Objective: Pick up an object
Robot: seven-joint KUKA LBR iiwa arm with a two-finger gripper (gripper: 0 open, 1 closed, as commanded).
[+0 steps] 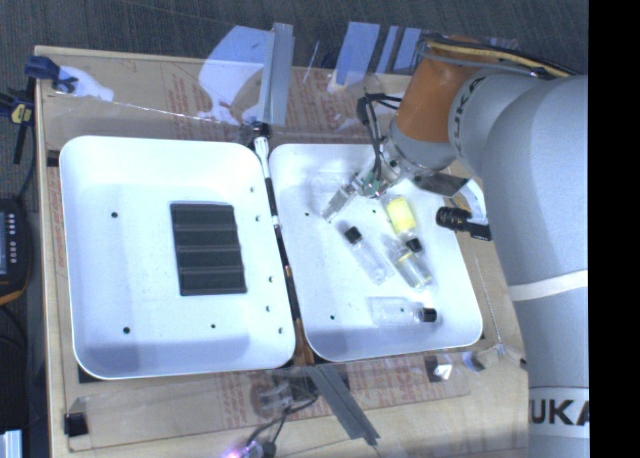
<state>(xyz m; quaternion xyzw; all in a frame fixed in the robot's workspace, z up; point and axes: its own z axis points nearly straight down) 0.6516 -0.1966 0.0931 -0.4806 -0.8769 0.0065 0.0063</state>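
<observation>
Grey arm (pixel 530 206) with the orange band takes up the whole right side, so that's the closest thing to the lens by far. It reaches in over the right bin (pixel 455 331), and the gripper (pixel 338 204) sits low over that bin's upper middle, pointing down and left. Honestly can't tell whether it's open or closed from this angle, it's a small, washed-out shape against the white, and I don't see anything clearly held in it.

Stuff in the right bin: a yellow piece (pixel 400 214) just right of the gripper, a small clear bottle with a black cap (pixel 358 244) just below the gripper, another clear bottle (pixel 412 266) right under the yellow piece, and a third clear bottle with a black cap (pixel 402 313) lying on its side near the front edge, apart from the others.

Left bin (pixel 90 276) has one black ribbed slab (pixel 208 248) lying flat around the middle, well apart from the arm.
</observation>
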